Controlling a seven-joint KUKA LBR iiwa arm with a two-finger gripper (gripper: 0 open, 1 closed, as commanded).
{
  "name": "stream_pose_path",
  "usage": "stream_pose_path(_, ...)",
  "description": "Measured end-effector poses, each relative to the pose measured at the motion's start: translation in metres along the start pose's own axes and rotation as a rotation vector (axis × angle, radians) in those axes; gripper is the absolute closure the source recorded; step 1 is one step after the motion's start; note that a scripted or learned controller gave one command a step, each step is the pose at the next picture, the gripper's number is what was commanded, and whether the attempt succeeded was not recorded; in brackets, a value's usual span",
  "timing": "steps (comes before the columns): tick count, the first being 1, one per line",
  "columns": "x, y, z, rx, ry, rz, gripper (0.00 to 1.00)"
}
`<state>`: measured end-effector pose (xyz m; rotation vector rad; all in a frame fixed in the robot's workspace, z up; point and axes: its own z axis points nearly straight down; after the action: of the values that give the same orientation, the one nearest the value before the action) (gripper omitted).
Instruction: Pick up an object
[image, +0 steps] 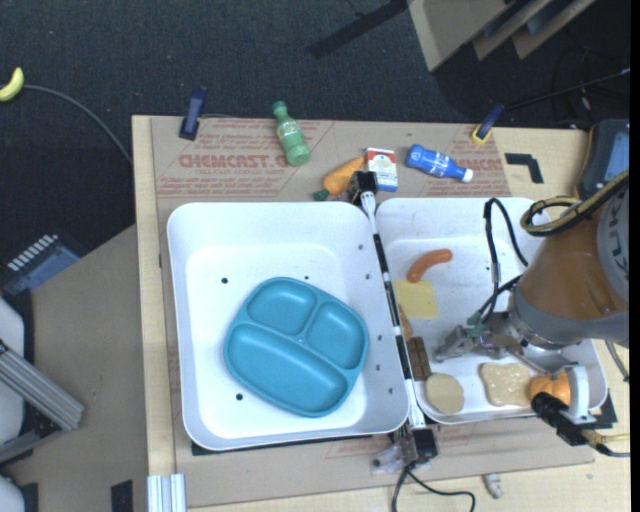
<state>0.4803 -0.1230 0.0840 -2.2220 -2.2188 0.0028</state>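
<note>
Orange sausage (430, 264) and yellow cheese slice (417, 298) lie in the right bin (455, 222); tool (455, 342) hovers beside them, spread and gripping nothing, with bread (504, 382) and cookie (445, 392) nearby.

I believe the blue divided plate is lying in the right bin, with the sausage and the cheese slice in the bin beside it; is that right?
Not quite: the camera view shows the blue plate lying in the left bin, not the right one. The sausage and the cheese slice are in the bin beside it, the right bin, as you said.
</note>
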Motion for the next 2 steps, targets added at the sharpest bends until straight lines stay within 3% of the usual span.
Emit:
stream_pose_path(1,-0.066,0.104,-0.001,-0.004,-0.001,-0.002,0.00)
stream_pose_path(2,-0.098,-0.002,0.000,0.003,0.008,-0.003,0.00)
